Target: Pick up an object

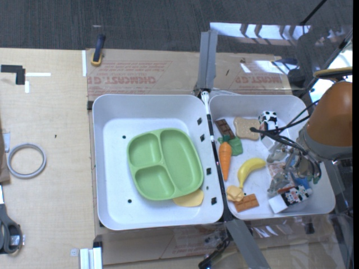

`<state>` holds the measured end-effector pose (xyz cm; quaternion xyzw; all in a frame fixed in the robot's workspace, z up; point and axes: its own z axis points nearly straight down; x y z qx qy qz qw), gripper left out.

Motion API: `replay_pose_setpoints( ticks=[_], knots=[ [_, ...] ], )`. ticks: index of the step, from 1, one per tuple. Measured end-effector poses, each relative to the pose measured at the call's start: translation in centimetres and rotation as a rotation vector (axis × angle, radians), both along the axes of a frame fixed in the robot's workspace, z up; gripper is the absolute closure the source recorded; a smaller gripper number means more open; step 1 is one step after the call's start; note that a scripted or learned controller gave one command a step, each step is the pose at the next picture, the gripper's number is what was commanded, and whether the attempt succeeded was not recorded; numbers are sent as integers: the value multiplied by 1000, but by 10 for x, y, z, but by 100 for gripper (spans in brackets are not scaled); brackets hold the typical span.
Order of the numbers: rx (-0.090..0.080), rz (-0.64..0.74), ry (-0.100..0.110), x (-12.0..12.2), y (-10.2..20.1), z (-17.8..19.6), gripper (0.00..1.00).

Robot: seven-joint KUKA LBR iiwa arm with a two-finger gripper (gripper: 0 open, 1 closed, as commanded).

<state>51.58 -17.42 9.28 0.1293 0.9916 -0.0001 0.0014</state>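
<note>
The right bin (pixel 247 101) holds several toy foods: an orange carrot (pixel 225 158), a yellow banana (pixel 249 170), a slice of bread (pixel 245 128), a brown chocolate bar (pixel 224 129), a green piece (pixel 235 146), a black-and-white ball (pixel 268 118) and a brown block (pixel 245 203). The gripper (pixel 289 170) hangs low over the bin's right side, above a cluttered patch with a white carton (pixel 287 198). Cables and wrist parts hide how its tips stand.
The left bin (pixel 106 167) holds a green divided plate (pixel 165 163) with a yellow piece (pixel 189 199) tucked under its near edge. A roll of tape (pixel 25 160) lies on the bench at the left. The arm's orange band (pixel 334 116) fills the right edge.
</note>
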Motion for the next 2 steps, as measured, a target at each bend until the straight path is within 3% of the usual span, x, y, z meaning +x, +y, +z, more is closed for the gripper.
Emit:
replay_pose_setpoints(
  ticks=[1,2],
  knots=[
    [-1,2,-4,2,1,10,100],
    [0,-273,-2,44,-10,139,100]
  ],
)
